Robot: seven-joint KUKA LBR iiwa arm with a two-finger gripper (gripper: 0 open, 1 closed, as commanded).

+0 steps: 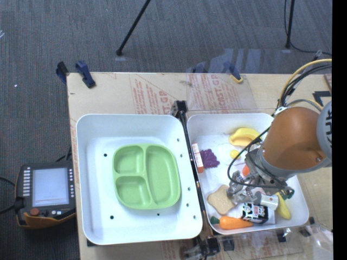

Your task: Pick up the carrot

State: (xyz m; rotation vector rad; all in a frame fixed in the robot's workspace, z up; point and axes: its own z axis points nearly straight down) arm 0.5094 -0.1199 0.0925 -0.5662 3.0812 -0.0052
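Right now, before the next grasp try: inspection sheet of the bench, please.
Surface: cardboard-covered bench bearing two white bins; left bin, right bin.
Job's things: carrot lies at the right bin's front edge, not held.
Clutter: green divided plate in left bin; toast slice, purple grapes, banana in right bin.
Grippers: gripper low over the right bin, above the carrot.
Cables: bundle along the arm.
Surroundings: teach pendant on carpet; blue clamp.

Dark grey carpet [179, 20] lies around a cardboard-covered tabletop [146, 93]. Two thin black stand legs [135, 23] slant across the floor beyond its far edge. A handheld screen unit [46, 191] sits off the left edge.
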